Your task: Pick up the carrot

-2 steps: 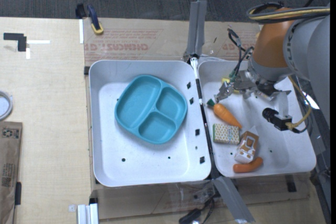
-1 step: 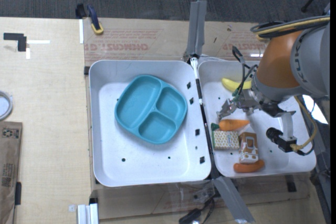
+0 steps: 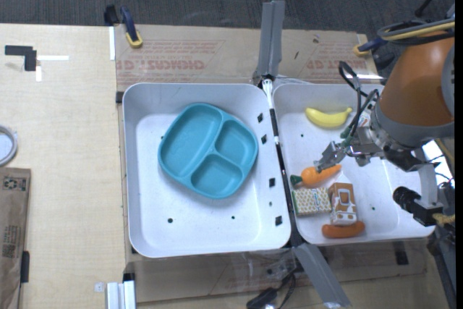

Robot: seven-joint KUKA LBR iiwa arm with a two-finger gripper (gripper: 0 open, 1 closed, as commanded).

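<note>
The orange carrot (image 3: 319,175) with a green top lies in the right bin (image 3: 376,224), near its left wall, pointing up and to the right. My gripper (image 3: 331,155) hangs right over the carrot's thicker right end, touching it or just above it. The carrot appears to rest on the bin floor. The grey arm with its orange band (image 3: 416,87) reaches in from the right.
A yellow banana (image 3: 328,116) lies at the back of the right bin. In front of the carrot are a tan cracker-like block (image 3: 309,200), a small printed box (image 3: 342,203) and a sausage (image 3: 343,230). A blue divided plate (image 3: 208,150) sits in the left bin (image 3: 141,221).
</note>
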